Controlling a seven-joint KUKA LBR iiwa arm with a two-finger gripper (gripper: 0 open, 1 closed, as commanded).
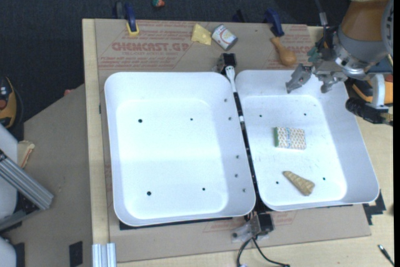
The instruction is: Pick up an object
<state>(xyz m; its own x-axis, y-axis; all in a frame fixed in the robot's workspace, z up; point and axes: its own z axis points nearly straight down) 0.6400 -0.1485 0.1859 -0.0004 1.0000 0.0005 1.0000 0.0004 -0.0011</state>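
Observation:
In the right bin (350,159) lie two objects: a flat green-and-white patterned packet (289,137) near the middle, and a tan cone-shaped piece (299,182) closer to the front edge. My gripper (310,80) hangs over the bin's far right corner, above and behind the packet. Its two fingers (296,80) are spread apart with nothing between them. The grey and orange arm reaches in from the upper right.
The left bin (119,134) sits beside the right one. On the cardboard behind the bins lie a yellow wedge (201,34), a small white box (224,37) and an orange-brown piece (284,52). Blue clamps (130,17) hold the board's far edge.

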